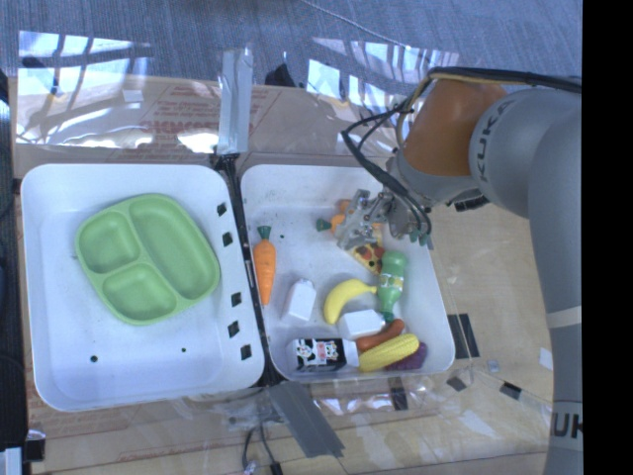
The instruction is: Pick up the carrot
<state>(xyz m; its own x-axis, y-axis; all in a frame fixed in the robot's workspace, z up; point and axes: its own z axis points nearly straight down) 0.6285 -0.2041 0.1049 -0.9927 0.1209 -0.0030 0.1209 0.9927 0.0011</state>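
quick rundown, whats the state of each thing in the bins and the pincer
carrot: lying flat by the right bin's left wall, untouched
pincer: low over the right bin's far side, away from the carrot
green plate: flat in the left bin, nothing on it
banana: lying on its side
green bottle: lying down
milk carton: lying on its side

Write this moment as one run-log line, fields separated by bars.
target: orange toy carrot with green top, left edge of right white bin | gripper: over bin's far right, apart from carrot | grasp: not yet
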